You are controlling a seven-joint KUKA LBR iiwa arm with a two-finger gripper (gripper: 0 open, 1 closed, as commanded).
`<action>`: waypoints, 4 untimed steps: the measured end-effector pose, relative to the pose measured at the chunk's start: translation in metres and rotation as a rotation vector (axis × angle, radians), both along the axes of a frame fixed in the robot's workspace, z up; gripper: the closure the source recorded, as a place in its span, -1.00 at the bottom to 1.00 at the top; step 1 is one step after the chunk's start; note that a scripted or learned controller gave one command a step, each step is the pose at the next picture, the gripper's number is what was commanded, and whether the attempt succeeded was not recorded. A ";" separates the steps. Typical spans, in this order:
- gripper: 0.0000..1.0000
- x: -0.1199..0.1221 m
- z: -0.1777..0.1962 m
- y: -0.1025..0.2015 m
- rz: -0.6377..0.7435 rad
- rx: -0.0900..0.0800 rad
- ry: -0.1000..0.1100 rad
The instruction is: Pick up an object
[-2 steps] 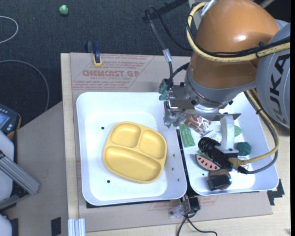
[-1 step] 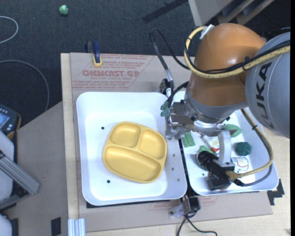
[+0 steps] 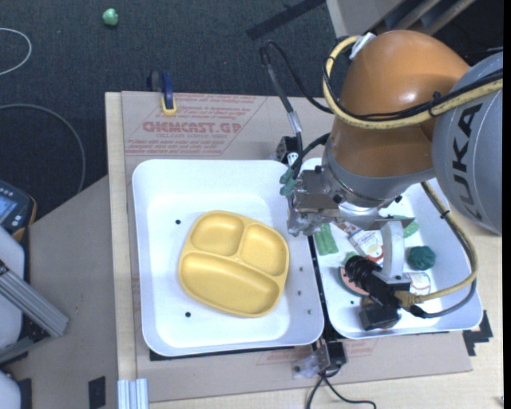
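Observation:
My gripper (image 3: pixel 318 209) hangs low over the left part of the right bin (image 3: pixel 459 307), largely covered by the grey and orange wrist above it. Small objects lie under and around it: a green strip (image 3: pixel 324 239), a white and red packet (image 3: pixel 368 240), a dark teal ball (image 3: pixel 421 257), a pinkish round piece (image 3: pixel 346 277) and a small white packet (image 3: pixel 420 281). Nothing can be seen held. A yellow divided plate (image 3: pixel 233 263) lies in the middle of the left bin (image 3: pixel 160 192).
The bins sit on a brown board (image 3: pixel 200 120) with a blue and yellow clamp (image 3: pixel 167 92) at its far edge. The arm's bulk covers the right bin's far half. A small green ball (image 3: pixel 110 15) lies on the dark floor.

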State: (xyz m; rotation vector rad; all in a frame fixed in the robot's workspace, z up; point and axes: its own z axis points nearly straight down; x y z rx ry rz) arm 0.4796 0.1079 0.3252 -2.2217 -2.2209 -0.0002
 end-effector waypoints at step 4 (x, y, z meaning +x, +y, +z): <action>1.00 0.002 0.040 0.002 0.003 -0.001 -0.009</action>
